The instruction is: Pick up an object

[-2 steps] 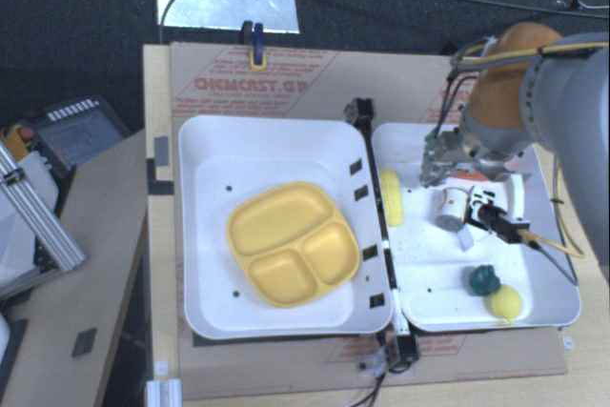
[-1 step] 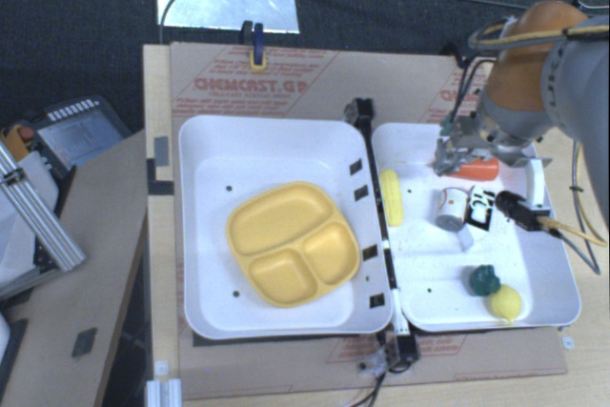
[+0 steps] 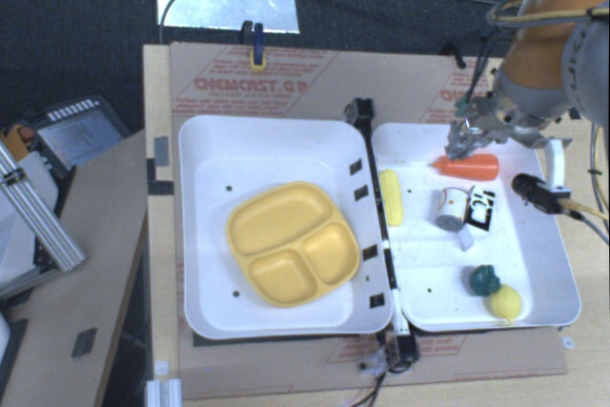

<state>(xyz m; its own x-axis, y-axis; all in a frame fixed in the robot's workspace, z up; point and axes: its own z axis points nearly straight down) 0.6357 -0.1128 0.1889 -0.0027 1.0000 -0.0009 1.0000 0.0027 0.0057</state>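
A camera looked down at a slant on a brown cardboard-covered bench (image 3: 286, 81) bearing two shallow white plastic bins side by side. The left white bin (image 3: 205, 157) held a yellow plastic tray with three compartments (image 3: 291, 243), lying flat near its middle. The right white bin (image 3: 553, 291) held several small things: an orange plastic carrot (image 3: 472, 167) lying on its side near the far edge, a yellow corn cob (image 3: 390, 196) along the left wall, a grey-and-white cup with a black-and-white printed card (image 3: 467, 208) near the middle, and, towards the near right corner, a dark green lump (image 3: 484, 279) just beside a yellow lemon (image 3: 506, 302).

The grey arm with its orange band (image 3: 558, 14) reached in from the right. Its two-finger gripper (image 3: 461, 144) hung low over the far part of the right bin, its tip at the thin left end of the carrot. Whether it was released or clenched could not be told, as the metal parts blurred together against the white bin. Nothing could be seen between them.

Judging from this, the pick was at the approach stage. The carrot lay on the bin floor, not lifted, and looked to be the likely target. The grasp itself and the lift were left to do.
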